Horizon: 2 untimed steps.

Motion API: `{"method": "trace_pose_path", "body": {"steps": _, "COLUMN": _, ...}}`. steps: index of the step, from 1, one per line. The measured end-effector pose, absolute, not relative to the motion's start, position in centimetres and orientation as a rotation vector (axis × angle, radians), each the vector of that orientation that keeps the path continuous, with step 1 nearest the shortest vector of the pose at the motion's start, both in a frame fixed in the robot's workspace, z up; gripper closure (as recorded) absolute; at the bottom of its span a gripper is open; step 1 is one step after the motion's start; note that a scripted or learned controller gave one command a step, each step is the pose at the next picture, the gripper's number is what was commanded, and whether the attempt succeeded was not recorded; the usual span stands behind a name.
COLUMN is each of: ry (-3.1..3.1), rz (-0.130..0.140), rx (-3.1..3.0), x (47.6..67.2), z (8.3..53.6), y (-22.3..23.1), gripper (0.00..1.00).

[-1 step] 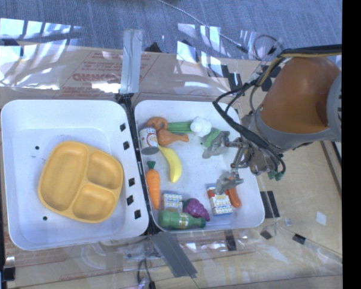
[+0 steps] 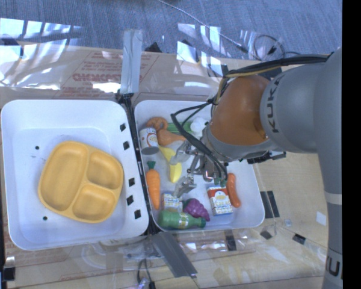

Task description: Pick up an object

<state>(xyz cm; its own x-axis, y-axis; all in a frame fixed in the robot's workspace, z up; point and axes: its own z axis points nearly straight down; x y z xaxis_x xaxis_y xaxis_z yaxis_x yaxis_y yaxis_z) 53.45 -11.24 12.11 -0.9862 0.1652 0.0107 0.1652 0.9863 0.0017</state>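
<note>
The right bin (image 2: 248,217) holds several toy foods: a carrot (image 2: 153,186), a small can (image 2: 148,138), a brown drumstick-like piece (image 2: 167,138), a yellow piece (image 2: 175,172), purple grapes (image 2: 196,209), a green bottle (image 2: 180,221), a red-and-white carton (image 2: 219,201) and an orange sausage (image 2: 232,190). My gripper (image 2: 181,173) is low in the middle of this bin and stands open. One fingertip is above the yellow piece and the other below it, and the piece lies loose between them. The orange wrist band (image 2: 240,113) hides the bin's back right part.
The left bin (image 2: 18,131) holds a yellow divided plate (image 2: 80,180). A dark ridge with clips (image 2: 132,161) separates the two bins. Cables (image 2: 265,44) trail behind the right bin. The arm (image 2: 313,107) covers the bench's right side.
</note>
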Motion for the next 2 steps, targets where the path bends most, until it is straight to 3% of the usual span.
{"method": "trace_pose_path", "body": {"steps": 1, "ry": -3.113, "rz": -0.002, "rx": -0.389, "x": 55.1, "z": 9.1, "y": -9.7, "gripper": 0.0}}
{"method": "trace_pose_path", "body": {"steps": 2, "ry": -3.076, "rz": 0.003, "rx": -0.646, "x": 59.3, "z": 9.4, "y": -9.9, "gripper": 0.0}}
